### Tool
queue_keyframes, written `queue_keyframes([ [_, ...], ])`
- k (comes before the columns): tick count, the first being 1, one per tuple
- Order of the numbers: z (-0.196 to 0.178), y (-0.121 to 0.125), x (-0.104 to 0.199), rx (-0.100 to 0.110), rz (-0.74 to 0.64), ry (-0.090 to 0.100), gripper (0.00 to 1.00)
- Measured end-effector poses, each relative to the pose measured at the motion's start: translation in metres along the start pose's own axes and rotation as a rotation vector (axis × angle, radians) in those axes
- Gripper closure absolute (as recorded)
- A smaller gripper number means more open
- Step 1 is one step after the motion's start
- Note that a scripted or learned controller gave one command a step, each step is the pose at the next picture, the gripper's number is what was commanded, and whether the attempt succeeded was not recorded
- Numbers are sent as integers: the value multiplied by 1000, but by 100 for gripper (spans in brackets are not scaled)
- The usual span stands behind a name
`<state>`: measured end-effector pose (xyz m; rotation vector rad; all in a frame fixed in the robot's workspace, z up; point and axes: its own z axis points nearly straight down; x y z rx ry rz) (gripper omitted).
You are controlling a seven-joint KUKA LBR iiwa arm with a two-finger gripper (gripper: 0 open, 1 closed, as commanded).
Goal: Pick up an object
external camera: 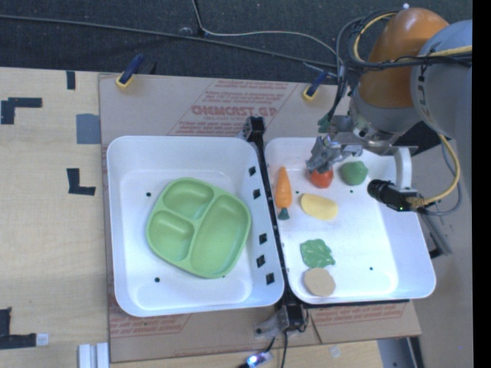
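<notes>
Claw [325, 162] poised over red piece [321, 179], upper right of frame; grip state impossible to tell. Could slip off, green piece [354, 172] just beside crowding any closing.

Five small toy foods lie in the right bin [399, 278], right of centre in the frame. A red piece [321, 179] (rounded, partly covered from above) sits near the bin's upper edge, directly under the pincer [328, 159]. Just to its right lies a round green piece [354, 172], apart from it. An orange carrot [283, 188] lies lengthwise along the bin's left wall, its narrow end pointing up-frame. A yellow, oval piece [318, 206] rests near the middle, just right of the carrot. Lower in the frame lies a flat, ruffled green leaf [316, 252], and just below it a tan, rounded disc [319, 282], nearly touching.
</notes>
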<state>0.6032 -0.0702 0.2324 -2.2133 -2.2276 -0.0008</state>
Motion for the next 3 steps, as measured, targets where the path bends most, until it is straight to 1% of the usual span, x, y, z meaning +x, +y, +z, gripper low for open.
queue_keyframes([
  [1, -4, 9, 58, 0, -1, 0, 100],
  [2, 8, 14, 112, 1, 0, -1, 100],
  [3, 18, 3, 165, 3, 1, -2, 100],
])
